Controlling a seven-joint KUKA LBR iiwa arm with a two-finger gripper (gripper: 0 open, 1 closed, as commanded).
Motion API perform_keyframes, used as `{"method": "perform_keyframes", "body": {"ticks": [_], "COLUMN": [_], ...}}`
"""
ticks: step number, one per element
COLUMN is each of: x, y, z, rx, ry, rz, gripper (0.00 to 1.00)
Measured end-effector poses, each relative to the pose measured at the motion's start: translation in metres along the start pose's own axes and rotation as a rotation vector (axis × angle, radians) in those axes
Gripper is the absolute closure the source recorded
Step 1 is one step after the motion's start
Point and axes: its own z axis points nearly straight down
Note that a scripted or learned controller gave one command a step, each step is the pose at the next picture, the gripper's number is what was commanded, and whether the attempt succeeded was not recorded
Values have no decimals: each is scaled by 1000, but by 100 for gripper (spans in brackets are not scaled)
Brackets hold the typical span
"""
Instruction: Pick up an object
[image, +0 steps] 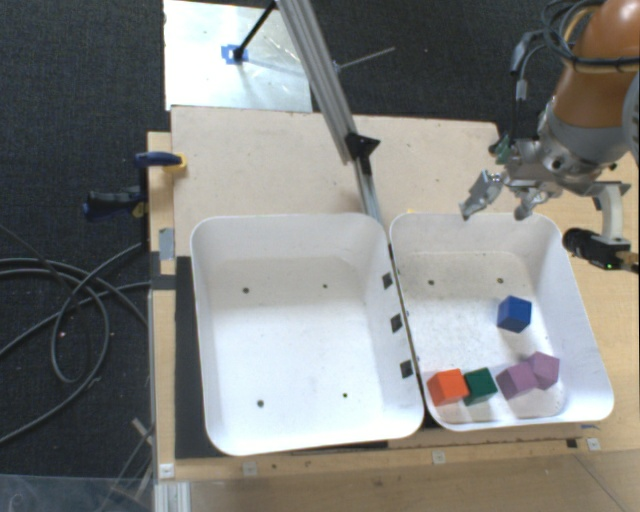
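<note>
The gripper is hovering over the right bin's far rim, jaws spread wide and gripping nothing; the blue cube is sitting well below.

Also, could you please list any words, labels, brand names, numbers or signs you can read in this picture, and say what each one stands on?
None: no legible text anywhere in the camera view.
The blue block, orange block, green block and purple blocks have plain faces.
Both white bins are unmarked.
The small dark squares along the rim between the bins show no readable print.
The gripper bears no readable label.
</note>
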Motion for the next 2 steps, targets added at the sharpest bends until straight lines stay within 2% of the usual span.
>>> {"method": "perform_keyframes", "body": {"ticks": [1,2], "x": [0,-59], "y": [0,-12], "z": [0,126], "rx": [0,7], "ry": [0,-1], "rz": [0,7], "gripper": [0,0]}}
